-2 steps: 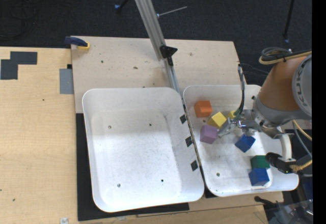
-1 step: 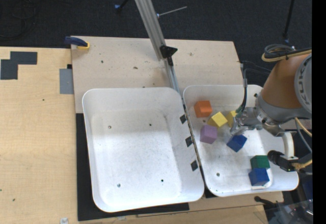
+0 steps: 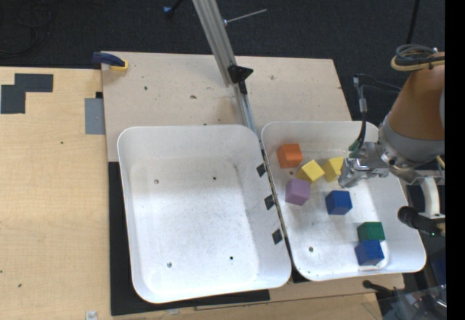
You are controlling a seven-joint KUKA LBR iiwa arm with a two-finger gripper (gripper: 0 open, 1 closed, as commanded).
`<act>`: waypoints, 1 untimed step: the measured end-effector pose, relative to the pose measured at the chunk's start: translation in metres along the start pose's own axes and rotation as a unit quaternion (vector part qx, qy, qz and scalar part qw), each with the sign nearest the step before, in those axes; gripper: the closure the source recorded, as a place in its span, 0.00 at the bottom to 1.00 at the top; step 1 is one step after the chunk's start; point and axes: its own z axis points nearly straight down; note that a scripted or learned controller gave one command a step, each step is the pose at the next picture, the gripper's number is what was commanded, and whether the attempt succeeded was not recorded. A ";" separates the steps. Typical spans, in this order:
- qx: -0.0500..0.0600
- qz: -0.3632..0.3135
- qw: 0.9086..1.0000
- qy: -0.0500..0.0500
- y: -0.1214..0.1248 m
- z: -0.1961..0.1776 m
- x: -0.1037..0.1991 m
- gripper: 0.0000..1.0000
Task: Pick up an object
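- The left shallow white plastic bin (image 3: 145, 166) lies to the left of the right shallow white plastic bin (image 3: 407, 257), which holds every block.
- In the right bin, from the left: a small orange cube (image 3: 290, 155), a purple cube (image 3: 297, 191), two yellow cubes (image 3: 312, 171), a blue cube (image 3: 338, 202), then a green block (image 3: 371, 230) touching another blue one (image 3: 369, 252).
- They look light, rigid and smooth; opposite flat faces would suit a pinch.
- The metal two-finger gripper (image 3: 350, 169) sits beside the yellow cubes; whether it is clenched or released cannot be told.

tool (image 3: 349, 174) fingers too blurred to read, second yellow block (image 3: 333, 166) partly hidden behind it
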 end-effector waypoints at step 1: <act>0.000 0.000 1.000 0.000 0.001 -0.045 -0.001 1.00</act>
